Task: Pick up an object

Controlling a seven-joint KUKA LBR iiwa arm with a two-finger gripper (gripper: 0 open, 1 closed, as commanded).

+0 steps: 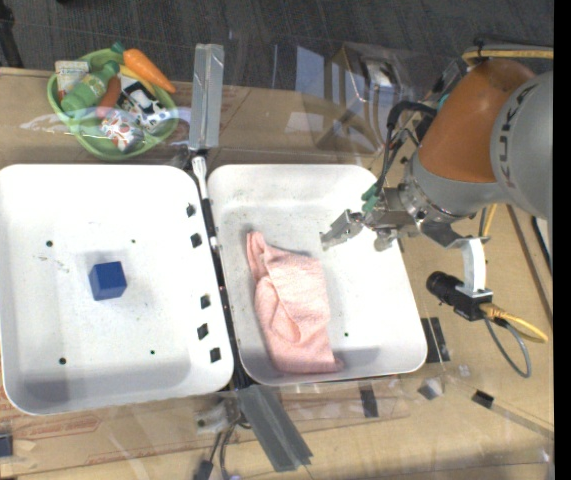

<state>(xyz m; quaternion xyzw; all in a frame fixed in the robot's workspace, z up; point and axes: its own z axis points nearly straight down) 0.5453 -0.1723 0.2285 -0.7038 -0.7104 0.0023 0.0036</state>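
Camera view: gripper is hovering over the right bin, fingers slightly parted and gripping nothing, just beside the pink cloth lying in that bin. Blue cube is sitting in the left bin.

Cube in left bin. Cloth in right bin, gripper above its upper half. Bowl of items upper left of frame.
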